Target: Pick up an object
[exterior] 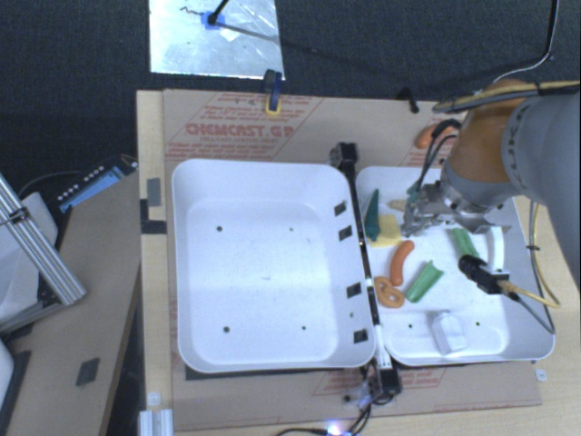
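Camera view: orange sausage-shaped object (400, 260) beside green block (423, 281).

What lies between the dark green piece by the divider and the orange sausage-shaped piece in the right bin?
In the camera view, a pale yellow block sits between the dark green piece and the orange sausage-shaped piece, near the divider.

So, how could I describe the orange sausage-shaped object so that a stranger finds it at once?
Look in the right white bin, the one the arm reaches into. Near its middle, just right of the divider between the bins, lies the orange sausage-shaped piece, tilted. It is straight and plain orange, unlike the curled orange ring below it and the green stick on its right.
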